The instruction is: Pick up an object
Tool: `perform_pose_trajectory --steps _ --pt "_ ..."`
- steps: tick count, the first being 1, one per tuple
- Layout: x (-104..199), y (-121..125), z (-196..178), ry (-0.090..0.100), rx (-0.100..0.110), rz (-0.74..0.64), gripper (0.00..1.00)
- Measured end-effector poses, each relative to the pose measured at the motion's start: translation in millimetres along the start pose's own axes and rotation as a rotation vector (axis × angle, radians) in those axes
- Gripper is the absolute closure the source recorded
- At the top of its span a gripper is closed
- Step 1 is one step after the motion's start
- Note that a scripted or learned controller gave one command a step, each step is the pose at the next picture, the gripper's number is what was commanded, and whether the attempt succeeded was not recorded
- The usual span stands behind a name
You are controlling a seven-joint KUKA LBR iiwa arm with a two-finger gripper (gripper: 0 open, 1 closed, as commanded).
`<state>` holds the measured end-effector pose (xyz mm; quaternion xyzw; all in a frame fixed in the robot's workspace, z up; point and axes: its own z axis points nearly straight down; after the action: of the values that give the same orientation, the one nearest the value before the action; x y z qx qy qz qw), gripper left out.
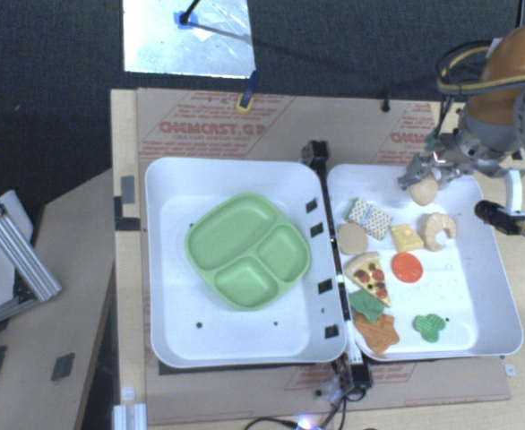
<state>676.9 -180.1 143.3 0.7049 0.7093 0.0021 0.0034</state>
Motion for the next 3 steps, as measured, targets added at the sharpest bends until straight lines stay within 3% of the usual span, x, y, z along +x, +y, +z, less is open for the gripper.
perform_pose_trajectory --steps 2,3 --pt "-6.9 6.2 -84.3 0.001 0.002 -0.001 1.0" --pt "42.8 -5.3 -77.1 0.003 0.006 -0.003 1.0"
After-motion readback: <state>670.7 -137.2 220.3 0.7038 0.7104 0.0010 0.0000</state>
